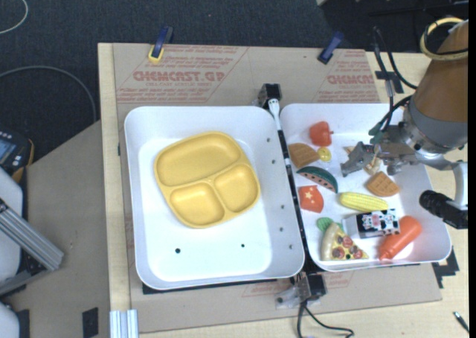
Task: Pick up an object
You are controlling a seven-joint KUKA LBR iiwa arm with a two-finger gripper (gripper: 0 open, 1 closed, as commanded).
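**Arm low over the toy-food bin**

Dark carpet surrounds a cardboard-topped bench (223,68) carrying two shallow white bins side by side. Inside the left bin (149,254) sits a yellow three-compartment plate (206,179), its single long compartment toward the far-left.

From the right, the grey arm (442,98) reaches into the right bin (439,243), and its gripper (361,159) hangs low over the bin's middle. Whether its fingers are spread or closed cannot be told, and nothing is visibly held between them.

Toy food fills the right bin. A carrot (399,237) lies near-right, its long axis running from near-left up to far-right. A corn cob (362,201) lies just below the gripper, long axis left to right. Beside them are a pizza slice (341,243), a watermelon slice (317,177), a black-and-white box (375,222), a brown bread piece (302,153), a red pepper (320,133) and a strawberry (310,196).
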